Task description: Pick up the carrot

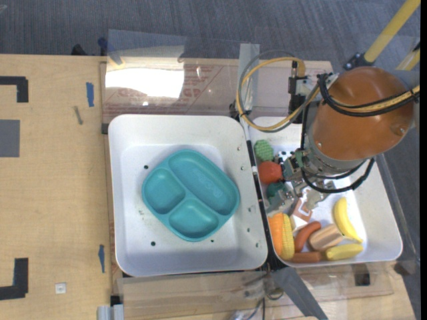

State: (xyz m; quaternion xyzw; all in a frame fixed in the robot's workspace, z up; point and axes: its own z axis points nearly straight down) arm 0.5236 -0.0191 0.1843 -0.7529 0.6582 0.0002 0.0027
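The carrot (274, 228) looks like the orange tapered piece near the right bin's front left corner, lying against a yellow corn cob (287, 236). My gripper (294, 196) hangs low over the left-middle of the right bin (385, 199), just behind the carrot and to its right. The bulky orange wrist (357, 115) hides much of the bin's back part. I see nothing of the carrot lifted off the bin floor.
Around the gripper lie a red-orange round toy (270, 172), a green ridged toy (264, 150), a sausage (307, 233), a bread piece (325, 236) and two bananas (345, 219). In the left bin (127, 152) sits a teal divided plate (191, 193). Yellow cables (267, 92) loop behind.
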